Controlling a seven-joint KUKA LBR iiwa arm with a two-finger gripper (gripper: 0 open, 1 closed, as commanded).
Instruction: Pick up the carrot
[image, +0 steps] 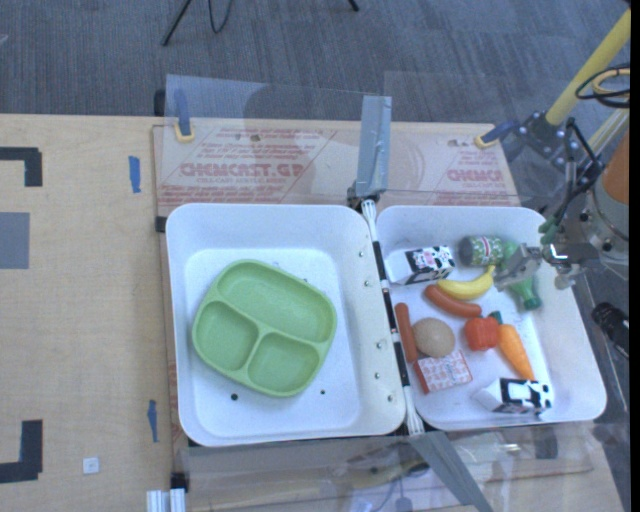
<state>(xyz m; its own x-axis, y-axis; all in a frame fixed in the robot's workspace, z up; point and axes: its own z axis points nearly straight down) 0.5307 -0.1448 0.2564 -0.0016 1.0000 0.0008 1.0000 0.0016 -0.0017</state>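
In the left bin (200, 240) lies a green divided plate (264, 327), three compartments, nothing on it. Across the hinge, the right bin (585, 385) is crowded with toy food: a red sausage (404, 331) along its left wall, a small cow-patterned milk carton (429, 262) above it, a potato (434, 337) and a red checked packet (444, 372) below that, then a banana (468, 287) touching an orange hot dog (453, 301), a green bottle (487, 249), and a red pepper (481, 333).

The carrot (514, 348) lies just right of the pepper, touching it, its thick end up-left and its point toward a second cow-patterned carton (523, 395).

The gripper (550, 255) hangs over the bin's upper right, near a green vegetable piece (526, 293); its parts blur against the clutter, so I cannot tell its opening or whether it has anything.

The carrot looks like light, rigid, smooth plastic, likely to slip from a tapered hold. Pinching across the thick upper half, clear of the pepper, seems best.
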